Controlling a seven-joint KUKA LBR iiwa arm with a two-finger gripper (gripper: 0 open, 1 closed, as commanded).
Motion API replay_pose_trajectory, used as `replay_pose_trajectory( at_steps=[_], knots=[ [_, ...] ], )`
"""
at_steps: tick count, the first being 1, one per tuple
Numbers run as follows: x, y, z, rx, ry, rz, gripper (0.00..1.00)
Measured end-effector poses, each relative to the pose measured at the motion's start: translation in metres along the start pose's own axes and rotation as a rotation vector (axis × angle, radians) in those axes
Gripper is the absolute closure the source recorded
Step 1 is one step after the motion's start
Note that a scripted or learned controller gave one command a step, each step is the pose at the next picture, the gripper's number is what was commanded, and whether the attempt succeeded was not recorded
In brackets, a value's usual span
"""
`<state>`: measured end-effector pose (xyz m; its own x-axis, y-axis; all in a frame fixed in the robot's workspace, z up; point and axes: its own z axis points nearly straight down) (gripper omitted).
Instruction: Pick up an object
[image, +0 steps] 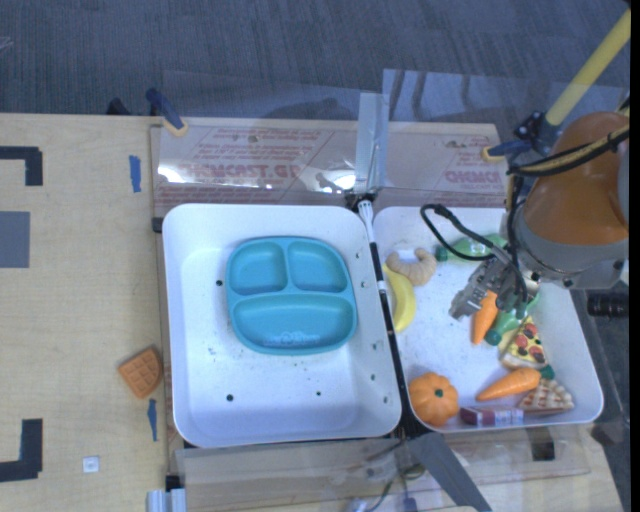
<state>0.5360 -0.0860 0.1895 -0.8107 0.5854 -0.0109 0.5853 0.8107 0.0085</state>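
The jaws (487, 300) hung low in the right bin (590, 385), right at a toy carrot (484, 318); whether they were parted or had it between them could not be told. A misgrip looked likely: the carrot touched crowded toys, and a pizza slice (524, 344) just beside could get nudged or drag along. That bin also held a second carrot (510, 383), a pumpkin (435, 397), a banana (402, 300) and a ginger root (414, 266). The left bin (195, 390) held a blue divided plate (291, 295).
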Motion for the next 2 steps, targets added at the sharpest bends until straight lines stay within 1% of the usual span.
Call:
replay_pose_trajectory(
  at_steps=[1, 2],
  knots=[
    [0.028, 0.061, -0.057, 0.001, 0.003, -0.023, 1.00],
    [-0.034, -0.008, -0.053, 0.008, 0.004, -0.025, 1.00]
  ],
)
